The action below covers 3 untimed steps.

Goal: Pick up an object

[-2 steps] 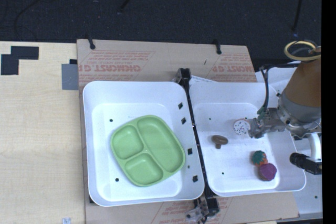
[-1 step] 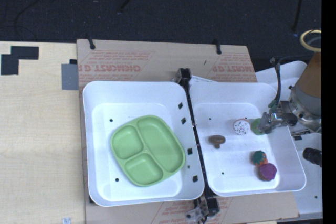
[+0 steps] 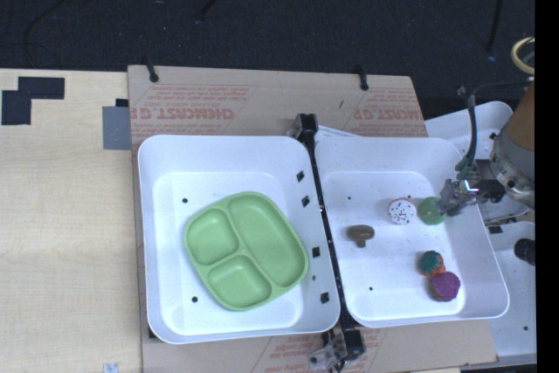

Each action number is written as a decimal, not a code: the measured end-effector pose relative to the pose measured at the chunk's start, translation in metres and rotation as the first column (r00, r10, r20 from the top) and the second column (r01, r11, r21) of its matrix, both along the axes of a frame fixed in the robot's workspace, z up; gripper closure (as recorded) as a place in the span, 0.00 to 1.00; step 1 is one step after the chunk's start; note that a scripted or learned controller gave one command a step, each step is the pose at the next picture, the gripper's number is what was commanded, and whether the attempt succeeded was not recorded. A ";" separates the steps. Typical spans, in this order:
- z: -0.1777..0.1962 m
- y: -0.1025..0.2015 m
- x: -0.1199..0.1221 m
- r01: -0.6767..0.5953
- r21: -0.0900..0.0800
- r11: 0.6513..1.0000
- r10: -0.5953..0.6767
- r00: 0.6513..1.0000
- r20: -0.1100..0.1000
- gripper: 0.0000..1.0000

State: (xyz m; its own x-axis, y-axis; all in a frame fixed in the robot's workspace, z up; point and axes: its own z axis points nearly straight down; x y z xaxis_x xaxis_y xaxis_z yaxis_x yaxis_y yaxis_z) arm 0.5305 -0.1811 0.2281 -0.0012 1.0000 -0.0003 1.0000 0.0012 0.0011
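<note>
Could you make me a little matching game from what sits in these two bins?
Things:
1. green tray
2. speckled ball
3. brown piece
4. purple ball

Places:
A. right bin, nearest the divider
B. left bin
C. right bin, near front right corner
D. right bin, beside the green ball at the hand

Pairs: 1-B, 2-D, 3-A, 4-C

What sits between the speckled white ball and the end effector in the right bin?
In the camera view, a small green ball lies between the speckled white ball and the end effector, right at its tip.
</note>
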 end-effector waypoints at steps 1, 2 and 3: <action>0.005 0.046 0.021 -0.003 0.002 1.000 0.003 1.000 -0.002 1.00; -0.005 0.097 0.027 -0.003 0.003 1.000 0.003 1.000 -0.005 1.00; -0.015 0.149 0.042 -0.003 0.002 1.000 0.003 1.000 -0.005 1.00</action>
